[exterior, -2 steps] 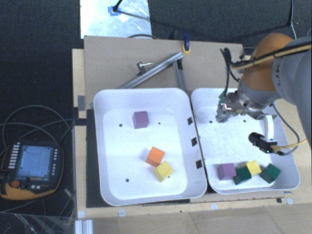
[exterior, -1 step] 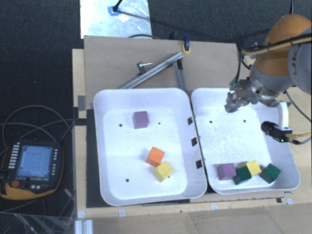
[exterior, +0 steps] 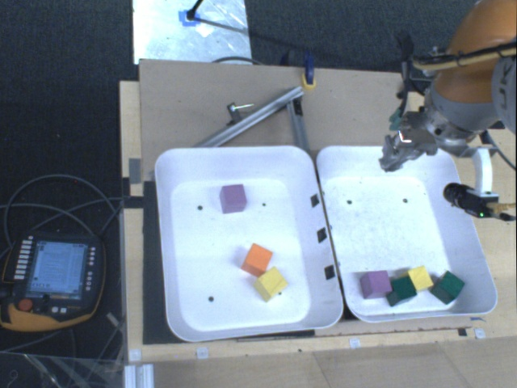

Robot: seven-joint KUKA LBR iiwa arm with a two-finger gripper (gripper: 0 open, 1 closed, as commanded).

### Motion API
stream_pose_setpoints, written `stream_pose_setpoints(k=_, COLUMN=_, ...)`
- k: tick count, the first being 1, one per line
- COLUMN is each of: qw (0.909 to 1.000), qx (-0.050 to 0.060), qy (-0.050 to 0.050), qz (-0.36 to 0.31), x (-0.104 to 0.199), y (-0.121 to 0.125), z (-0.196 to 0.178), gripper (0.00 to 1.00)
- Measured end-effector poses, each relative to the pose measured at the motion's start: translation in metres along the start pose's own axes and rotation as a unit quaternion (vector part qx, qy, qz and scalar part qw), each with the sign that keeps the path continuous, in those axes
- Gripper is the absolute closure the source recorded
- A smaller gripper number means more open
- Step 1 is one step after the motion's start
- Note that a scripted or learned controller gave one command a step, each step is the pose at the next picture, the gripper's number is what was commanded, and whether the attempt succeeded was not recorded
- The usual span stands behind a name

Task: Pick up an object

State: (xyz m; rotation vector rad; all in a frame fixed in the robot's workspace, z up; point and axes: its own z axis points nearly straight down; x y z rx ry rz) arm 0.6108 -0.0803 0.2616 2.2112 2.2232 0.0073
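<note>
Arm: the grey KUKA comes in from the right, orange band up top, with the gripper (exterior: 393,158) hanging over the far edge of the right bin (exterior: 380,217), well apart from every block.
Gripper state: cannot tell whether it is open or closed from this slant (the tip is a dark blur against the white); no block is seen in it.
Why it sits there: my read is that it is parked high at the bin's back rim, not yet committed to any target.
Right bin, count: four blocks, namely one purple block (exterior: 375,283), one dark green block (exterior: 401,289), one small yellow block (exterior: 419,278) and one green block (exterior: 448,285).
Why they bunch up: all four crowd the near wall of that bin, touching or just beside one another, which probably leaves little room for a clean grasp.
Left bin (exterior: 182,241), count: three blocks, namely one purple cube (exterior: 233,198) alone near the far side, one orange cube (exterior: 257,259) and one yellow cube (exterior: 271,283) touching at a corner.
Best candidate: the lone purple cube looks easiest (open space all round), though it lies in the other bin from the gripper.
Table (exterior: 339,111): brown board under both bins, with one metal bar (exterior: 254,118) lying across it behind the left bin.
Beside the table: one teach pendant (exterior: 52,281) on the left.
</note>
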Motion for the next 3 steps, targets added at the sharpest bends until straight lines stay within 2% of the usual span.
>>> stream_pose_setpoints(k=1, qw=1.0000, qx=0.004, qy=0.001, qz=-0.002, x=0.043, y=-0.011, z=0.011, gripper=1.00)
stream_pose_setpoints(k=2, qw=1.0000, qx=0.005, qy=0.002, qz=-0.002, x=0.096, y=-0.032, z=0.024, gripper=1.00)
stream_pose_setpoints(k=3, qw=1.0000, qx=0.004, qy=0.002, qz=-0.003, x=0.148, y=-0.042, z=0.033, gripper=1.00)
